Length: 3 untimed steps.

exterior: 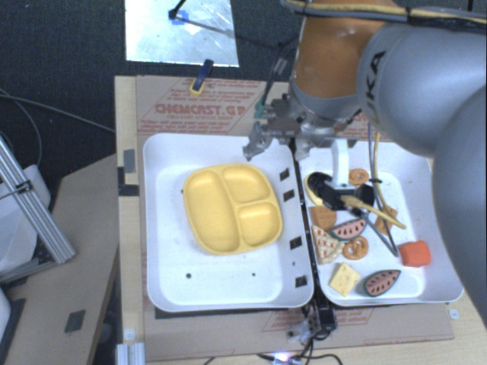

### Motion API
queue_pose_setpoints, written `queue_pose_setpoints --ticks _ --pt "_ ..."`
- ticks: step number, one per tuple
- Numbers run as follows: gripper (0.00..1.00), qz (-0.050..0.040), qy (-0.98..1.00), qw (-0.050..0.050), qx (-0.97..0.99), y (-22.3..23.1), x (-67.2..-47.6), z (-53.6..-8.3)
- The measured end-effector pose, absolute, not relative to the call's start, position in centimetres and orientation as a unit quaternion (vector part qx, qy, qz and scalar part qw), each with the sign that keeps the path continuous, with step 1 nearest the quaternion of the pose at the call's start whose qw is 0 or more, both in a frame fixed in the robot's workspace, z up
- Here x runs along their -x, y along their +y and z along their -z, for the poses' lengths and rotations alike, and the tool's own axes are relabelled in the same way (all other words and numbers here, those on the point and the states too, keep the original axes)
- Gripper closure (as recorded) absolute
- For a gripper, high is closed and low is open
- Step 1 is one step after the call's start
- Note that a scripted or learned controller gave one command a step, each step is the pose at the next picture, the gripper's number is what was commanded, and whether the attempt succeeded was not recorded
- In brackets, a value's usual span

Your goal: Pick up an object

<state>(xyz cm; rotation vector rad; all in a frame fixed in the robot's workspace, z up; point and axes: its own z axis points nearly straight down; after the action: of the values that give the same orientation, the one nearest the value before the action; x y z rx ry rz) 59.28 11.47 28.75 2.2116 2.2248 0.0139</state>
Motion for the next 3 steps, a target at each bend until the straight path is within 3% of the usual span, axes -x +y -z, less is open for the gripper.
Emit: queue_pose_setpoints --ticks 1,2,3 --pt "1.00 -0.0023 0.710 0.002 -0.704 11.4 -59.3 -29.2" --pt "1.00 -0.0052 0.710 0.003 -0.705 13.7 -58.1 -39.7" --pt "1.00 0.0003 0.707 0.001 -0.707 12.1 -64.3 -29.8"
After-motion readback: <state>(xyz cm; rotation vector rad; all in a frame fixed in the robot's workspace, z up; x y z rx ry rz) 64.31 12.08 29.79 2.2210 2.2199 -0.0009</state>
